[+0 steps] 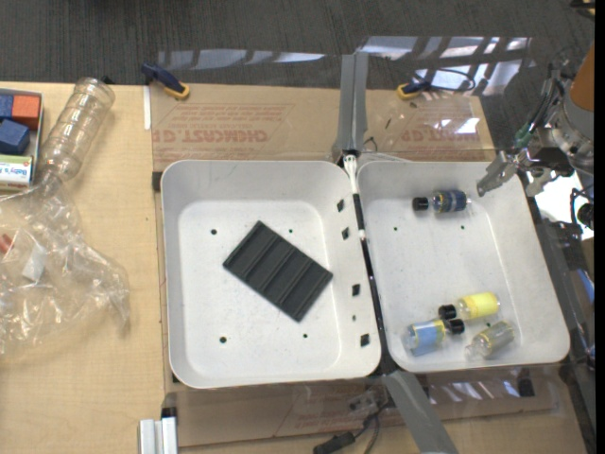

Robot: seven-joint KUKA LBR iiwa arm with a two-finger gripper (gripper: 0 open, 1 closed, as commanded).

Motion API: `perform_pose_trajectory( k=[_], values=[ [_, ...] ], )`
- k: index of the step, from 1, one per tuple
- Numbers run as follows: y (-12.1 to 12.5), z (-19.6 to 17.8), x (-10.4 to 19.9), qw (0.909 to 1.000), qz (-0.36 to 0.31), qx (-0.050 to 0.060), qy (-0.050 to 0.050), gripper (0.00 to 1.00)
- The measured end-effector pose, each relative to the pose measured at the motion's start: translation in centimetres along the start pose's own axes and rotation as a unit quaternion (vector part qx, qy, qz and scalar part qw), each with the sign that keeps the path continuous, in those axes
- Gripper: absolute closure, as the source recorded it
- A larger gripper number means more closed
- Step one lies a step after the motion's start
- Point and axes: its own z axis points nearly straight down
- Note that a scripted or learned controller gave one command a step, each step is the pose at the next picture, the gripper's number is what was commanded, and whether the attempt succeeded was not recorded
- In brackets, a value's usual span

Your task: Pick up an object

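In the left bin [189,197] a dark grey ribbed slab [277,270] lies flat at an angle. The right bin [529,282] holds a small blue and black bottle [440,201] near its far side. Close to its front lie a yellow bottle [473,306], a blue bottle [427,337] and a clear bottle [492,339]. My gripper [515,185] hangs over the right bin's far right corner, to the right of the blue and black bottle. It is open and nothing is between its fingers.
On the wooden bench to the left lie a clear plastic bottle [74,126], crumpled plastic wrap [47,272] and a box of coloured blocks [19,126]. Cardboard [246,126] lies behind the bins, with clamps [168,81] on it.
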Motion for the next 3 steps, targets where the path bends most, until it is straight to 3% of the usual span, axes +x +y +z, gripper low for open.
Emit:
perform_pose_trajectory(
  k=[1,2,3],
  values=[
    [-1.1,-12.6,8.4,0.9996,0.028,-0.002,0.000,0.00],
    [-5.8,-21.5,12.2,0.9728,0.232,0.000,-0.001,0.00],
    [-13.8,-21.5,5.1,0.9482,0.318,0.001,-0.001,0.00]
  ],
)
